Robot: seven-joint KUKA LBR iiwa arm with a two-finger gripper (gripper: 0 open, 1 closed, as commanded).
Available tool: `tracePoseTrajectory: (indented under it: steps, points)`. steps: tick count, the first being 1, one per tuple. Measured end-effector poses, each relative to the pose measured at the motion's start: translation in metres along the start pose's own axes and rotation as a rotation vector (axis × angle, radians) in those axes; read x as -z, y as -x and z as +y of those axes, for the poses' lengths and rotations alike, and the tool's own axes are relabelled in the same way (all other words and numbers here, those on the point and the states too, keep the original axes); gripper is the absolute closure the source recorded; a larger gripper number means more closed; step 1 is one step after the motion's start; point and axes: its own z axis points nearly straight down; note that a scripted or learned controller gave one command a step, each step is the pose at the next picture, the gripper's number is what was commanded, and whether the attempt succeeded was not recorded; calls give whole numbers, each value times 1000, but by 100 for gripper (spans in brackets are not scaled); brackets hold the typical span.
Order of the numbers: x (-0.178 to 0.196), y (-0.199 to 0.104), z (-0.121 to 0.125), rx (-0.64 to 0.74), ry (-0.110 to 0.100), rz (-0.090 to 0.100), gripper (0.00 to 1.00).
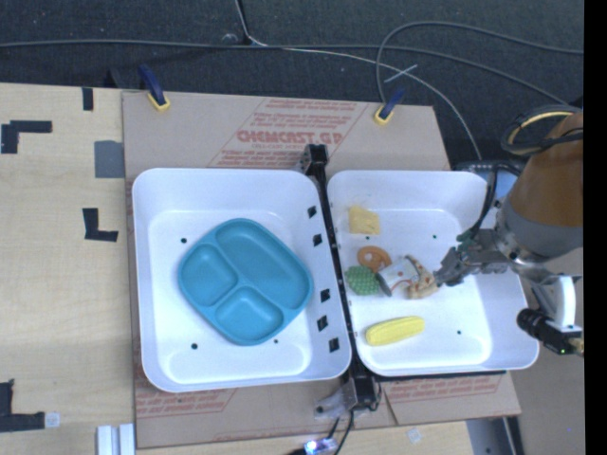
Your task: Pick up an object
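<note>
Bins: two shallow white bins stand side by side on a brown cardboard sheet (285, 131); the left bin (156, 254) and the right bin (474, 349) touch along a dark divider in the middle.
Left bin content: one blue plate (245, 281) with three compartments, lying flat near the centre of this bin.
Right bin content: several small objects, all in the left half of this bin.
Yellow block: a pale yellow piece (363, 220), roughly square, near the far wall, apart from the others.
Orange ring: a small orange-brown ring (374, 257), just beside the green object.
Green object: a small round green piece (360, 280) with a rough surface, close to the divider.
Tan object: a small tan and grey thing (413, 278) of irregular form, to the right of the ring; its exact form is too small to tell.
Yellow corn: a long yellow piece (395, 330) like a corn cob, lying flat near the front wall.
Arm: grey with an orange part, reaching in from the right, bent low over the right half of the right bin.
Gripper: the gripper (453, 265) points to the left, and its tip is just beside the tan object; whether it touches the object, I cannot tell.
Fingers: if they are apart or together, I cannot tell, they are dark and small.
Cables: thin cables run over the dark floor behind the bench.
</note>
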Motion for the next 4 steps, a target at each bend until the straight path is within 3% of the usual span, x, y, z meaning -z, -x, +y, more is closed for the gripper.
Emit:
tracePoseTrajectory:
  steps: [2, 4]
  points:
    - [96, 1, -7, 2, 4, -1, 100]
    - [84, -104, 12, 7, -1, 2, 100]
